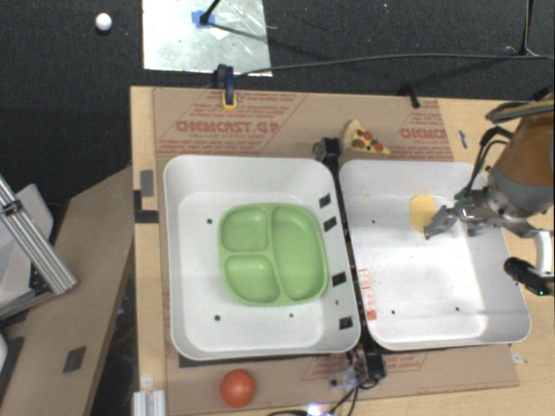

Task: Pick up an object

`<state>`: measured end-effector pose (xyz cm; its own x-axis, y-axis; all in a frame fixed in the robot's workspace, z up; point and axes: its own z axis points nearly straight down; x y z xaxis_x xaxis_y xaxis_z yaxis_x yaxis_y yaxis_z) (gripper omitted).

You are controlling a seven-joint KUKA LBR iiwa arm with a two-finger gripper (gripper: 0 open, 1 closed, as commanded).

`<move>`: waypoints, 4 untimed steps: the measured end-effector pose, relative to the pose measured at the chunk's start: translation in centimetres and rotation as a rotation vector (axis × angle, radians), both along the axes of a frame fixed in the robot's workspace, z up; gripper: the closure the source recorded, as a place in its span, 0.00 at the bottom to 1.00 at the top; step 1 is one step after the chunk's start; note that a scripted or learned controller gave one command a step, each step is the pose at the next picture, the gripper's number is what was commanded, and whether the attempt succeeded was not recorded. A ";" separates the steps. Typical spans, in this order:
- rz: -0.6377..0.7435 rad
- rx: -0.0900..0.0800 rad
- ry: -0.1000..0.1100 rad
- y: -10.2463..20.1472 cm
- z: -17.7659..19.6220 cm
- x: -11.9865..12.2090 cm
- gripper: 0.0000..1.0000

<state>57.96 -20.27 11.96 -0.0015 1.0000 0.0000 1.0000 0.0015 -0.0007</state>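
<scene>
Camera view: yellow lump (422,208) likely light, smooth, maybe rigid plastic or soft foam; cannot tell which. Rounded, so may slip; best hold judged across its widest middle, jaws square to sides. Looks pale yellow, small, blunt oval, no markings visible. Lies in right bin (408,310), upper part, well right of green tray (272,254), which sits in left bin (186,232). Gripper (444,218) just right of lump, touching or nearly. Jaws: how far open, cannot tell; nothing seen held.

A green divided plate (271,254) lies in the left bin (186,232); a tomato (237,388) sits on the bench.
</scene>
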 end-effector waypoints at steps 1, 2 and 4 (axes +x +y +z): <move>0.000 0.000 0.000 0.0 -3.6 0.0 0.00; 0.001 -0.001 -0.006 0.0 -2.3 0.2 1.00; 0.003 -0.002 -0.006 -0.2 8.4 0.3 1.00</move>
<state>58.26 -20.49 20.37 -0.0047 1.0000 -0.0017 1.0000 0.0047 0.0052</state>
